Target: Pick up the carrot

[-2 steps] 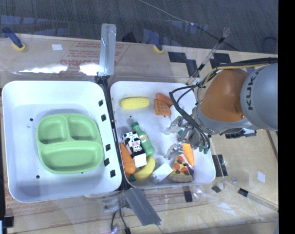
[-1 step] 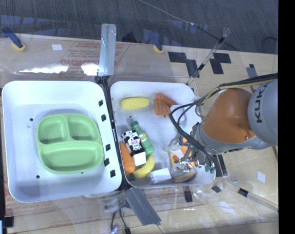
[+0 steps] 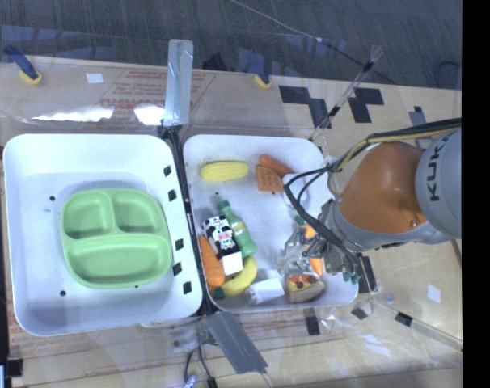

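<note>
- Gripper (image 3: pixel 303 253) is a tangle of metal and cables, finger spacing unreadable.
- Carrot (image 3: pixel 212 263) lies partly under the milk carton (image 3: pixel 225 245) and banana (image 3: pixel 241 276).
- Arm (image 3: pixel 407 192) runs off the right edge.

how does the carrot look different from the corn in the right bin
The carrot is orange and lies lengthwise against the bin's left wall, wedged among other toys; the corn is yellow and lies crosswise near the far wall, on its own. The carrot tapers; the corn is blunt. Both lie flat.
</note>
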`<state>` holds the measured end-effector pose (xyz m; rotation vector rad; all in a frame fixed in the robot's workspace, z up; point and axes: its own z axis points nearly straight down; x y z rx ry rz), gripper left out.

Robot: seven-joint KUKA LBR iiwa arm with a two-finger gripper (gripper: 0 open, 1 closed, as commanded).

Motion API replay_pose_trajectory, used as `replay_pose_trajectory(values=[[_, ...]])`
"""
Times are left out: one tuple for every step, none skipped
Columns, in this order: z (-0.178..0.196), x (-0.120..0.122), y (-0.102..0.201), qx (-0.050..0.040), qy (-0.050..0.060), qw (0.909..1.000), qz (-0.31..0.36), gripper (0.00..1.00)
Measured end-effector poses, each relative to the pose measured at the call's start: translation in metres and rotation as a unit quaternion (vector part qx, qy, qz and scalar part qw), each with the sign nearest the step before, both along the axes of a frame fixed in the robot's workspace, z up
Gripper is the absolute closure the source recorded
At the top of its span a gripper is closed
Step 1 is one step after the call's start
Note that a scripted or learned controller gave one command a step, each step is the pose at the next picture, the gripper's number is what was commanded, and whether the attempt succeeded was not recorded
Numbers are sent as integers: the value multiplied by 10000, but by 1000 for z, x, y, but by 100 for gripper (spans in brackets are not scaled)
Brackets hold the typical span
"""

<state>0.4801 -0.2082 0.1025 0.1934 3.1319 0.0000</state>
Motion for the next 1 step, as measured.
replay_pose_trajectory(values=[[52,-2,40,3,1,9940,-1091,100]])
